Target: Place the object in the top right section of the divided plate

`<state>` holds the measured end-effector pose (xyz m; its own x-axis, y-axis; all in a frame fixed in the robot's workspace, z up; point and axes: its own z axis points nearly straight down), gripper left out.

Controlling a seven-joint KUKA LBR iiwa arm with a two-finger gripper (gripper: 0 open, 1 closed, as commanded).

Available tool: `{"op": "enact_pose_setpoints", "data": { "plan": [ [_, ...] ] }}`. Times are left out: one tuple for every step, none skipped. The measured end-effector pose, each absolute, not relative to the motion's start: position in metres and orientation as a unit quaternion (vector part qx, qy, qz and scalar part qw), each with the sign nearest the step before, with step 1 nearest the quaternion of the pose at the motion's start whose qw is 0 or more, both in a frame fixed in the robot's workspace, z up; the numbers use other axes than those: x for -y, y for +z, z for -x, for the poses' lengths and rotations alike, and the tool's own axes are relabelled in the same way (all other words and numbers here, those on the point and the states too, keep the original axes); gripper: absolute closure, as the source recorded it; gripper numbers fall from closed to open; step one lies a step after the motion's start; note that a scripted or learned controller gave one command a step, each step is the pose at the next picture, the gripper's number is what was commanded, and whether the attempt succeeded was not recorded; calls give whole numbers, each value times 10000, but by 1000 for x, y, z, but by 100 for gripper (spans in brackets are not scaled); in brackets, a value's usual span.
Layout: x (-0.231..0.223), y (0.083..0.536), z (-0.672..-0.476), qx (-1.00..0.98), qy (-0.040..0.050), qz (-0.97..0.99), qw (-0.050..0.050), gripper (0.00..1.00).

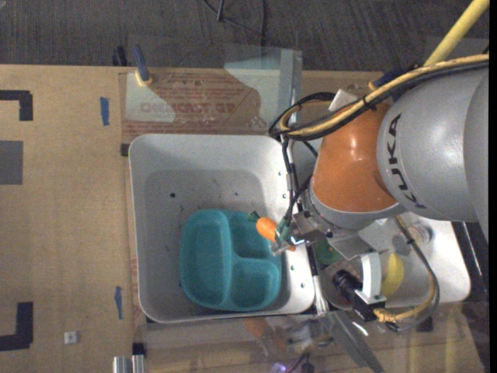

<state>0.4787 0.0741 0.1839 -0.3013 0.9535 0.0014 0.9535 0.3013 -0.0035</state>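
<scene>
In the left-hand shallow white plastic bin (pixel 155 208), you had a teal divided plate (pixel 225 266) with three sections lying flat toward the lower right corner, its right edge near the bin's right wall. At the plate's upper right rim, a small orange carrot-shaped toy (pixel 266 227) with a green tip sat tilted, its green end pointing up and to the left, and it hung over the edge of the top right section rather than lying down inside it. The end effector (pixel 283 238) came in from the right and met the orange toy's lower right end; it appeared to be pinching the carrot, though its tips were small and partly lost against the bin wall, so you should treat that grip as likely and not certain. Above it, the grey arm (pixel 443 146) with its broad orange band (pixel 349 169) covered most of the second white bin (pixel 450 274), and black and yellow cables (pixel 342 111) looped over the wrist. In the right bin, just beside the arm, you could see a yellow object (pixel 394 274), partly hidden. The tan bench (pixel 62 231) carried blue tape marks (pixel 104 111) and black corner markings (pixel 19 103) to the left, well apart from the bins.
</scene>
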Motion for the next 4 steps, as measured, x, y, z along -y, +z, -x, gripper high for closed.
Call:
{"op": "enact_pose_setpoints", "data": {
  "plan": [
    [-73,184,-479,8062,8,5916,13,0],
    [-137,114,-488,8465,-111,5321,-107,0],
    [-136,125,-489,8458,-128,5332,-115,100],
    [-62,184,-513,8015,1,5980,-3,100]
  ]
}}
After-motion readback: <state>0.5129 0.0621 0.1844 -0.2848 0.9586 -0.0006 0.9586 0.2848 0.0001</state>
